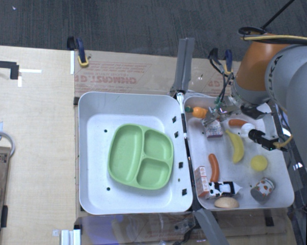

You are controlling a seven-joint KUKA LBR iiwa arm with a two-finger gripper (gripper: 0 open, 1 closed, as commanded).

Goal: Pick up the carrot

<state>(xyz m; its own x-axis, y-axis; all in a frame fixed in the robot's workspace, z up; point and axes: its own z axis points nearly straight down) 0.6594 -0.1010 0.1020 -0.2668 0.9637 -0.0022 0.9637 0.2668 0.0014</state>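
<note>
**Approach over the carrot, grasp not yet made**

Carrot (199, 112) lies in the far-left corner of the right bin (287, 194), close to the bin's far wall and the divider between bins. Orange, short, lying flat.

Pincer (216, 115) sits low just to the right of the carrot, close beside it. Whether it is wide or narrow cannot be told; its tip is lost in clutter and glare. Nothing seen held in it.

A small packet (213, 129) lies just nearer than the pincer; banana (236, 145) and sausage (214, 167) lie nearer still. Green tray (141, 156) sits in the left bin (89, 193), well apart.

Judgement: step in hand is final positioning. Next move calls for a small shift left to centre over the carrot, then a close without snagging the corner wall or the packet.
</note>
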